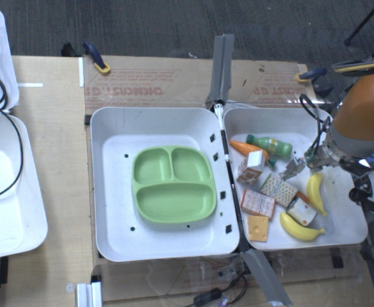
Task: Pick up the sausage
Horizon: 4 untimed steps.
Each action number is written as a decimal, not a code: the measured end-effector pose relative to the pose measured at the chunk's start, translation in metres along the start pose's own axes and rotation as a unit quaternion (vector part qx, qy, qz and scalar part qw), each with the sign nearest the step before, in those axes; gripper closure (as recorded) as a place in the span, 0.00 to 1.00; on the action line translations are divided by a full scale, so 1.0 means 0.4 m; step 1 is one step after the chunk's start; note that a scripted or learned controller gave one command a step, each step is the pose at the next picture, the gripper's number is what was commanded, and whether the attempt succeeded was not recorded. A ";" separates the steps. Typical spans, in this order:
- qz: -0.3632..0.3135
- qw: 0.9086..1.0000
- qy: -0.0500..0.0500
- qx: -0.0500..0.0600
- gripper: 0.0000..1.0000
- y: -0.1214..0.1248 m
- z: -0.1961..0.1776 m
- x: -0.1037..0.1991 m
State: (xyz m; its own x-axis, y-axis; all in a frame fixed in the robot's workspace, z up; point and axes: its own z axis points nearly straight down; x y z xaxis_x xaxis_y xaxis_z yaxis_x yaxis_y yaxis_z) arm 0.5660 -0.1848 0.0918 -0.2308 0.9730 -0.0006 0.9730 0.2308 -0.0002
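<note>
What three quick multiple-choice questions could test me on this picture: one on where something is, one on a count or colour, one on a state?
1. Where does the green plate lie?
A. In the left bin
B. In the right bin
C. On the wooden bench outside both bins

2. How many bananas are in the right bin?
A. None
B. Two
C. Five

3. How does the green bottle sit?
A. Standing upright
B. Lying on its side
C. Stacked on the green plate

Answers:
1. A, the plate rests in the middle of the left bin.
2. B, one banana lies near the gripper and a second banana lies at the near wall of the bin.
3. B, the bottle's long side stretches flat across the bin floor beside the carrot.
</note>
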 end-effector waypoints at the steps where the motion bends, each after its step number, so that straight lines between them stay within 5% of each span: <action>1: 0.001 1.000 0.000 0.000 1.00 0.001 -0.023 -0.001; 2: -0.142 0.990 0.000 0.000 1.00 -0.037 0.000 -0.087; 3: -0.296 0.955 0.000 -0.001 1.00 -0.107 -0.001 -0.070; 4: -0.418 0.909 -0.001 -0.001 1.00 -0.064 -0.250 0.272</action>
State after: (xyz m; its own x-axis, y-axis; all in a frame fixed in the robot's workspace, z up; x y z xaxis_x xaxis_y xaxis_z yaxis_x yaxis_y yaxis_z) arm 0.5159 -0.0849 0.1918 -0.8886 0.4587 -0.0022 0.4587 0.8886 0.0013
